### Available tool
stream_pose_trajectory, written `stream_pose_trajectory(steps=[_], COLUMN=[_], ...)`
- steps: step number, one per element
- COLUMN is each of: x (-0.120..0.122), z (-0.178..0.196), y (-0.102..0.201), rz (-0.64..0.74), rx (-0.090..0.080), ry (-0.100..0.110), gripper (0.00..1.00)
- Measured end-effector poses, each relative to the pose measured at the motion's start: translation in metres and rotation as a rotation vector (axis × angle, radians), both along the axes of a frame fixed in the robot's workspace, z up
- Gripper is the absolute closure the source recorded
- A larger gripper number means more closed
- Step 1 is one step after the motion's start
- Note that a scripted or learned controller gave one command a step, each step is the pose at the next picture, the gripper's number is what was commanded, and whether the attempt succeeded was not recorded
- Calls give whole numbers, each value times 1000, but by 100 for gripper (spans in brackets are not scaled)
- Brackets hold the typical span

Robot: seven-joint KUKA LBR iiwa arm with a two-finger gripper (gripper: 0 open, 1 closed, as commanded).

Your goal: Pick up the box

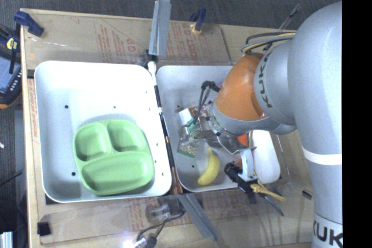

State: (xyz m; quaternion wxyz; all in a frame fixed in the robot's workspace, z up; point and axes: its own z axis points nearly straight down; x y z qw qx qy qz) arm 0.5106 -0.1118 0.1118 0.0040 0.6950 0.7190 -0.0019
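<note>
Camera view: left bin (52,125) holds a green tray (113,157); right bin (174,81) a banana (210,170) and box (188,145); gripper (200,128) state unclear.

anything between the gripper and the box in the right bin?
Nothing visible. The gripper is already down at the box in the right bin. The banana lies beside the box, not in between.

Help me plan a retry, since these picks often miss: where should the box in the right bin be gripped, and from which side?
Probably from above, across its narrow sides. The box lies tilted against the banana, its left edge free toward the right bin wall. Its right side is hidden under the arm.
</note>
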Motion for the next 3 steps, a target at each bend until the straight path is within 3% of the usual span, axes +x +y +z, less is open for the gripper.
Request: stream_pose_trajectory(steps=[1,2,3], x=[-24,15,42], z=[120,101,97], y=[33,54,53], rz=[73,656,1080], rx=[9,6,4], ry=[4,6,6], gripper=[100,100,100])
